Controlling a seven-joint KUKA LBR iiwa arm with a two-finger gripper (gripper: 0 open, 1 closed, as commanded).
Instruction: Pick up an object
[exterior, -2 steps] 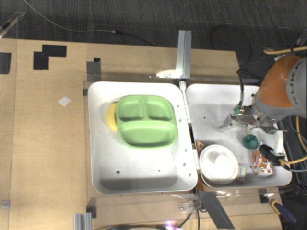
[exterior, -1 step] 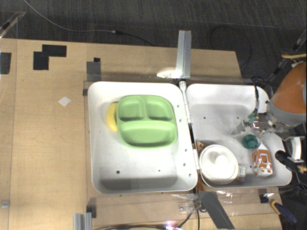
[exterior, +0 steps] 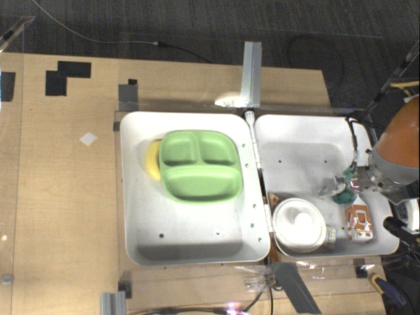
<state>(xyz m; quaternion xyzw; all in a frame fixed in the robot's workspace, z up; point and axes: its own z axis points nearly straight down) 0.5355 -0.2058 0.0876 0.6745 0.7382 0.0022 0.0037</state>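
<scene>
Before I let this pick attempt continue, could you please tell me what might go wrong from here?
1. The claw sits low in the right bin, crowded by a teal object and an orange patterned packet; it may nudge rather than grasp them.
2. The white bowl sits close by, so a sweep could knock it.
3. The green divided plate covers most of a yellow item, making that a poor target.

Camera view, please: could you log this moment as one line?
arm: right bin | gripper: low, near teal item | white bowl: right bin | green plate: left bin
</scene>
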